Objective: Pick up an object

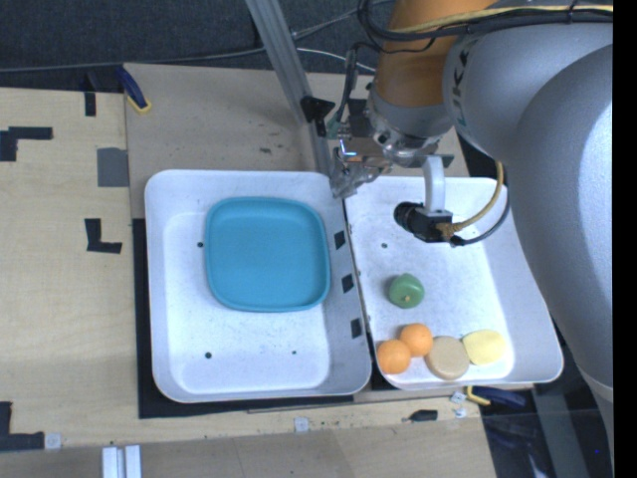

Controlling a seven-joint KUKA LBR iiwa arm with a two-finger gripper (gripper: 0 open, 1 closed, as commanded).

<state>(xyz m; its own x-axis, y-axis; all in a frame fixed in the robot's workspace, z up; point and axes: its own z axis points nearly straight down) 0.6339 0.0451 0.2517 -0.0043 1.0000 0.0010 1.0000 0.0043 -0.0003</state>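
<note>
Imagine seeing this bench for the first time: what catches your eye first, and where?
The blue plate stands out, lying flat in the left bin. Then the big grey arm with its orange band, upper right, its end effector over the bins' far edge. Small pieces sit toward the near edge of the right bin: a green fruit, two orange balls, a tan disc, a yellow piece.

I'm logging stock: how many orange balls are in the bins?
2. One orange ball lies at the right bin's front left corner; the other orange ball sits just behind it, beside the tan disc. The arm may hide more farther back.
</note>
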